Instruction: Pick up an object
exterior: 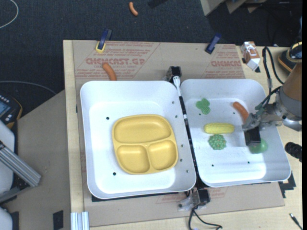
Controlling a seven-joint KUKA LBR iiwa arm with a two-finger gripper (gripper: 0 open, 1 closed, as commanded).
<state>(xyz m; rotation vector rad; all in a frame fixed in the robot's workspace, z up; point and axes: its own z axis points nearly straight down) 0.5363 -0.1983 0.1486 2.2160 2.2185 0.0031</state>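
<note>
The right bin [268, 169] holds several toy foods. A yellow corn cob [219, 128] lies in its middle, with a green bumpy ball [217, 142] just below it and a green leafy piece [203, 105] up and to the left. An orange sausage [241, 110] lies slantwise near the right side. A green round piece [260, 147] rests by the bin's right wall. My gripper [253, 125] hangs low over the right part of this bin, between the sausage and the green round piece, close above both. Nothing shows between its fingers.
The left bin [91, 128] holds a yellow divided plate [144, 143]. Another orange sausage [110, 71] lies on the board behind the left bin, and one more [133, 8] on the dark floor. Blue clamps [102, 40] [212, 44] grip the board's far edge.
</note>
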